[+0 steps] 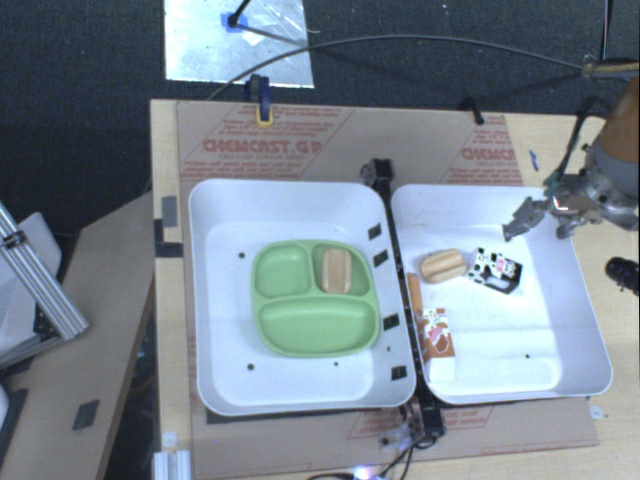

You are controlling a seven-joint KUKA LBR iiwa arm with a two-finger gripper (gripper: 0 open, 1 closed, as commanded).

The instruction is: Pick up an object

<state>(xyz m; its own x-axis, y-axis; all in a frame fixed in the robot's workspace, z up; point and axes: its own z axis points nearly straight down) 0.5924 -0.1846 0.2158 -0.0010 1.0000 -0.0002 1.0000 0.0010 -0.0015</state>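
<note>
In the right bin (560, 368) lie a tan bun-shaped piece (442, 265), a small black-and-white object (497, 270), an orange stick (413, 293) along the left wall and a brown-and-white packet (436, 335). My gripper (538, 228) hangs over the far right part of this bin, up and to the right of the black-and-white object and apart from it. Its two fingers are spread open with nothing between them. The grey arm with its orange band (622, 128) comes in from the right edge.
The left bin (225, 368) holds a green divided plate (315, 323) with a tan piece (335, 270) in its upper right compartment. Black clips line the seam between the bins (398, 298). A cable arcs across the back.
</note>
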